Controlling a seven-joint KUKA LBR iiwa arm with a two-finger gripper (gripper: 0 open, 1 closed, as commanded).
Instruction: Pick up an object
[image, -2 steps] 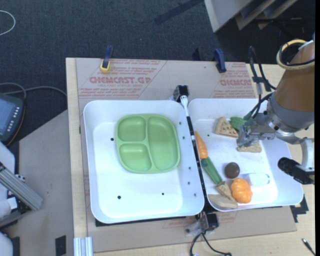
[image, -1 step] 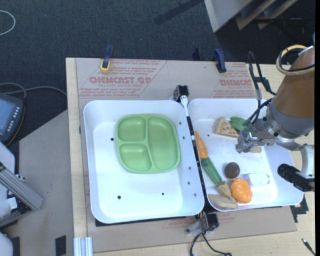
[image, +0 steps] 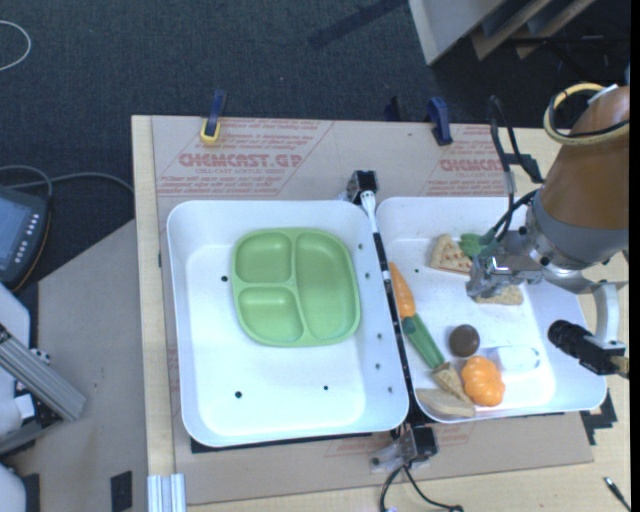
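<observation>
The jaws (image: 487, 283) hang low over the upper middle of the right bin (image: 520, 398); whether they stand wide or narrow cannot be told from this slant, and nothing shows clearly between them. Just under them lies a pale flat piece (image: 508, 295), partly hidden. Just to the left sits a tan cracker-like wedge (image: 449, 255) with a bit of green (image: 470, 243) at its edge. Lower in the same bin lie a brown round object (image: 463, 340), an orange fruit (image: 482, 381) touching a beige slice (image: 445, 403), and along the left wall an orange carrot (image: 402, 292) end to end with a green vegetable (image: 425, 342). The left bin (image: 205, 395) holds a green divided plate (image: 296, 287). Both bins rest on the brown table (image: 160, 180)
</observation>
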